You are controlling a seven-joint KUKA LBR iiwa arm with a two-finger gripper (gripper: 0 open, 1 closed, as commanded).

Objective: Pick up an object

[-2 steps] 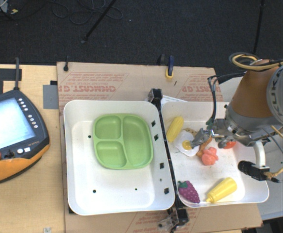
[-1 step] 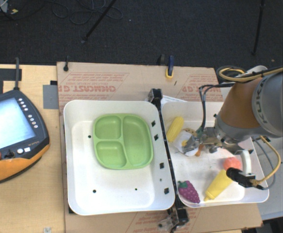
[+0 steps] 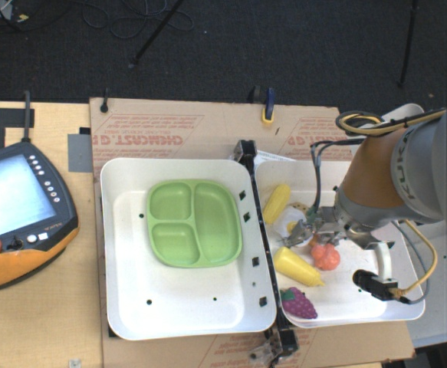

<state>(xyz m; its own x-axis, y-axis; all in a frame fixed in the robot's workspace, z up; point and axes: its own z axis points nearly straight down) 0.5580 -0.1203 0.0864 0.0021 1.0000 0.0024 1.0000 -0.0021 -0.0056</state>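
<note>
Down in the right bin [image 3: 407,307] the gripper [image 3: 309,233] hovered over the red toy tomato [image 3: 327,258], beside a yellow corn cob [image 3: 299,267]. Its grip was unreadable. This looked like the approach; next, a clean descent onto one piece.

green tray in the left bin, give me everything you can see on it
The green tray is a light green, plastic-looking plate, a rounded rectangle with three compartments: one long one on the right, two smaller ones stacked on the left. All three look empty. It lies flat, slightly rotated, in the upper middle of the left bin, resting on the bin floor and apart from the walls. Nothing else touches it; the hand is over the right bin.
</note>
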